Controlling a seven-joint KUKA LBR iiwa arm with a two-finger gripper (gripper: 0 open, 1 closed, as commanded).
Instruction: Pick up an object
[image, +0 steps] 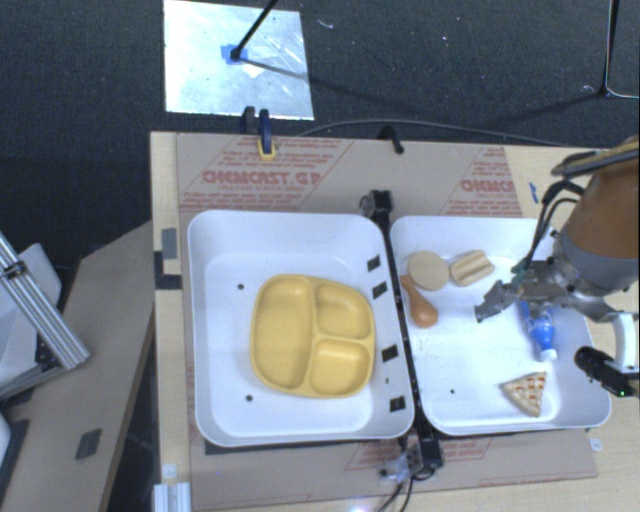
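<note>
A dark speckled floor (80, 110) fills the room around the bench, with a shiny silver sheet (238, 60) lying on it at the top and thin black cables crossing nearby. At the left edge stands a piece of pale furniture with an aluminium rail (40, 310) leaning on it. The tabletop (170, 180) is light wood, covered by a brown cardboard sheet (300, 170) printed with red lettering; a small blue and yellow clamp (263, 133) grips its far edge.

Two white bins sit side by side on the cardboard, joined by a black strip with clips. The left bin (215, 260) holds a yellow divided plate (312, 335), lying flat near its middle. The right bin (470, 380) holds several small things. The arm (610, 225) reaches in from the right, its orange band above the grey wrist, and its jaws (500, 298) hang low over the right bin's middle; I cannot tell whether they are wide or narrow, and nothing is visibly between them.

Just right of the jaws lies a small blue and white bottle (541, 333). Near the bin's far-left corner are a tan round disc (428, 270) and a bread roll (471, 267), close together, with an orange carrot-like piece (420, 303) just below the disc. A toast wedge (526, 391) lies near the front right corner, well apart from the rest.
</note>
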